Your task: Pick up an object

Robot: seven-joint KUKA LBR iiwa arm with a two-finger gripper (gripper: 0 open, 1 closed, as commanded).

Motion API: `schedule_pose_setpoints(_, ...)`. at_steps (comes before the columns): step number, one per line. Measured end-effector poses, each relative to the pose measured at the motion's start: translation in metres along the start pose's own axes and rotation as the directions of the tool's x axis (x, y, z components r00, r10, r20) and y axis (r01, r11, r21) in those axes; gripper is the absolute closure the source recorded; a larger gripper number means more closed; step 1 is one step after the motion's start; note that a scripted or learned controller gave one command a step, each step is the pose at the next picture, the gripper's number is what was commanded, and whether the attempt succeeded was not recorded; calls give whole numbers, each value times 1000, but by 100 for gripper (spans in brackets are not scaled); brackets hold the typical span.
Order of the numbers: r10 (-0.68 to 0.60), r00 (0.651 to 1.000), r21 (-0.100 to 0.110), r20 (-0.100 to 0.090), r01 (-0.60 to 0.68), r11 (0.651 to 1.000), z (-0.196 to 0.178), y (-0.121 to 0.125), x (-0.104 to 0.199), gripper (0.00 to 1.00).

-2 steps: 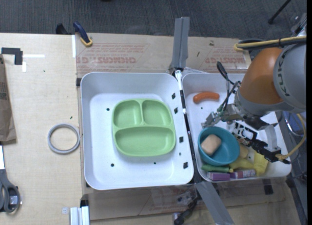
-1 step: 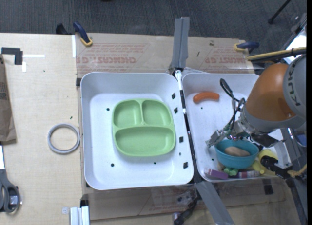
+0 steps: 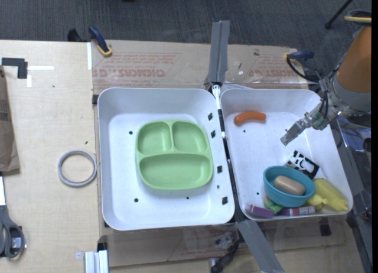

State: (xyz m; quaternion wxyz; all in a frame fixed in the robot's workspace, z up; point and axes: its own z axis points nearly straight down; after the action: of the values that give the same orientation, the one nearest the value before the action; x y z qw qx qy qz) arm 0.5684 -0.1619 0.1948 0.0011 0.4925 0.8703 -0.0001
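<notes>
Over right bin (image 3: 331, 103), hand (image 3: 293, 134) state unclear, sausage (image 3: 249, 117) near, bowl (image 3: 287, 186) below

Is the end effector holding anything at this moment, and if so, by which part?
Nothing is held. The end effector hangs over bare floor of the right bin, apart from the sausage and the blue bowl.

Two white bins (image 3: 112, 165), light green divided plate (image 3: 174, 155), orange sausage (image 3: 250, 117), blue bowl (image 3: 286, 188) — tan oval object (image 3: 289, 184) inside, yellow item (image 3: 331, 196), black-and-white patterned card (image 3: 302, 163), purple marker (image 3: 283, 211), grey ring (image 3: 77, 167) — on pale wood bench (image 3: 47, 112).
</notes>
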Motion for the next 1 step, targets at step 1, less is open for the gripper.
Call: schedule_pose_setpoints(1,-38,999,0,-1,38,999,95,90,-8,0)
